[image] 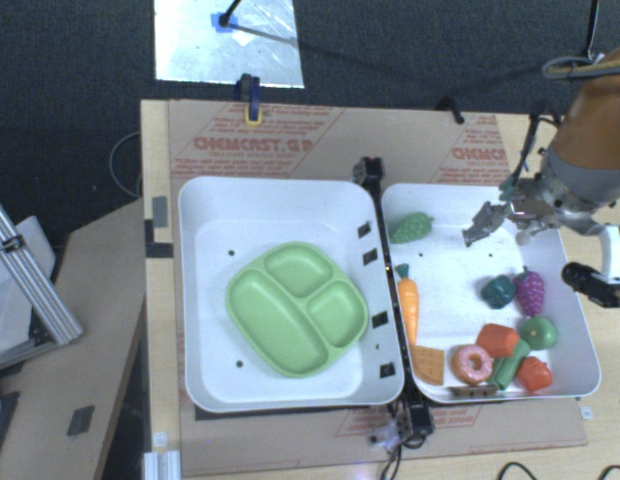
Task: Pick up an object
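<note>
Camera view shows the gripper (493, 220) with fingers spread and empty above the right bin (440, 268), the toy food clustered toward its near corner, so a descent here risks closing on bare floor between broccoli (411, 227) and grapes (530, 290).

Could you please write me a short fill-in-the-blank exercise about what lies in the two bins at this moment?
1. The green divided plate lies in the ____ bin.
2. The carrot lies along the right bin's ____ wall.
3. The pink donut lies near that bin's ____ edge.
4. The gripper hovers over the ____ bin.

Missing words: left; left; front; right
</note>
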Action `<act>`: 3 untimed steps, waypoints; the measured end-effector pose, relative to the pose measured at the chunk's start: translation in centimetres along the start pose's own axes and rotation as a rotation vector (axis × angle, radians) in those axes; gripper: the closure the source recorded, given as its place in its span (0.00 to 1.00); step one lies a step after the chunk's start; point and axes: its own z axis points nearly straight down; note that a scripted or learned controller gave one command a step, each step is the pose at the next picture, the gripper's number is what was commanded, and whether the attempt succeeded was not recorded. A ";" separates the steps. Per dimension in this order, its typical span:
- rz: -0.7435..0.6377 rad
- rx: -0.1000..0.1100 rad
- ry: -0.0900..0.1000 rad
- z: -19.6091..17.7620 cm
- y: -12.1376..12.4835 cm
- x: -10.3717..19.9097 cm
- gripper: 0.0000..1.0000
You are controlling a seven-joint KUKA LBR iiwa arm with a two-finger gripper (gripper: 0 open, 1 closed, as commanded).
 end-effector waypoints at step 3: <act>-0.002 -0.007 -0.001 10.2 0.1 1.0 0.00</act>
